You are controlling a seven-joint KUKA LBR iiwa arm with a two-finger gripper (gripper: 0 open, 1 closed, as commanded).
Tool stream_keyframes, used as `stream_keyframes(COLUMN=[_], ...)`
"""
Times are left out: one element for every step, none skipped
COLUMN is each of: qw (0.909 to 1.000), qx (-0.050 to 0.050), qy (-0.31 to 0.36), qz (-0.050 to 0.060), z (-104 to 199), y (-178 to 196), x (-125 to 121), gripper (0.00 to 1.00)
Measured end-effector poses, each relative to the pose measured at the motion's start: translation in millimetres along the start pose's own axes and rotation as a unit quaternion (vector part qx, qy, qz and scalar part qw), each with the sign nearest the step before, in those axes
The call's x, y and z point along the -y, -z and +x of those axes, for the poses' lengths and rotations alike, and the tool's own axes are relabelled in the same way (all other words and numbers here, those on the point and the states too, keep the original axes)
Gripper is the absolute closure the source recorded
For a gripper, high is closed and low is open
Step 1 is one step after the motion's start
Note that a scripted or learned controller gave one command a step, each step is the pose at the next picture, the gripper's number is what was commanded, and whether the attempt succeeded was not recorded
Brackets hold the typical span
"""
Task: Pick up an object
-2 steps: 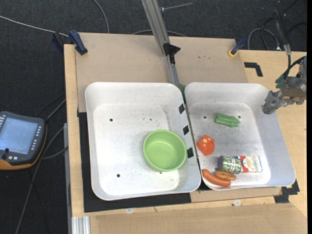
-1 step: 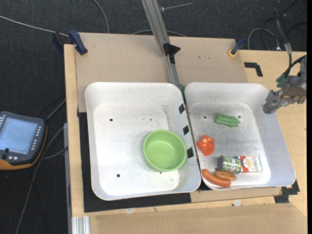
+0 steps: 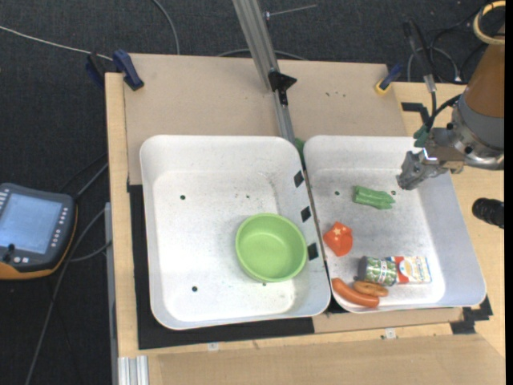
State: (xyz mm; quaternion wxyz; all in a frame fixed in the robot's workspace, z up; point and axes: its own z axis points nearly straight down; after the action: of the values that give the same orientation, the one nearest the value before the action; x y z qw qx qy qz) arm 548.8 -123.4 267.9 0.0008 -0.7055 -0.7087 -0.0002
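Camera view: jaws (image 3: 409, 173) hang, state unclear, beside a knobbly green pickle (image 3: 373, 198).

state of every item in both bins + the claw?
green bowl: upright, in left bin
green vegetable: lying flat, right bin
red pepper: resting near the divider
hot dog: lying at front edge
can: on its side
small carton: lying flat beside can
claw: above right bin, holding nothing

Bench (image 3: 208, 87), flat tan board top, carrying two shallow white plastic bins side by side: left bin (image 3: 172, 179), right bin (image 3: 449, 215); blue clamps (image 3: 128, 69) gripping its far corners.
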Motion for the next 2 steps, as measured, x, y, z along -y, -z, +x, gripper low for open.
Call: stream_keyframes(qw=[1.0000, 1.0000], qx=[0.000, 0.000], qy=[0.000, 0.000], qz=[0.000, -0.001], z=[58.9, 111.4], y=[-12.4, -6.9], x=[-0.2, -6.7], gripper=[1.00, 1.00])
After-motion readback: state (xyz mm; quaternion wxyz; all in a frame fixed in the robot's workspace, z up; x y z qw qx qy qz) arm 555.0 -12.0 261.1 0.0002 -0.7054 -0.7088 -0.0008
